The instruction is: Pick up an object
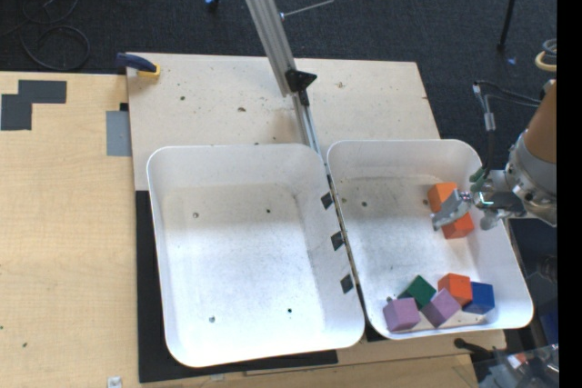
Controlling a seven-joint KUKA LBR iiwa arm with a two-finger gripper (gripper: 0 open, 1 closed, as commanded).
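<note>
Camera view shows the end effector (pixel 466 203) in the right bin (pixel 382 168) pinching an orange block (pixel 443 194) beside another (pixel 457 226) — an off-centre grip could slip, I judge — dropping it.

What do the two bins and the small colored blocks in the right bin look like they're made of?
The left bin and right bin look like thin molded white plastic: rounded corners, smooth rims, scuffed specks. The blocks, such as the purple block and blue block, look like matte painted wood or foam; which one can't be told.
</note>
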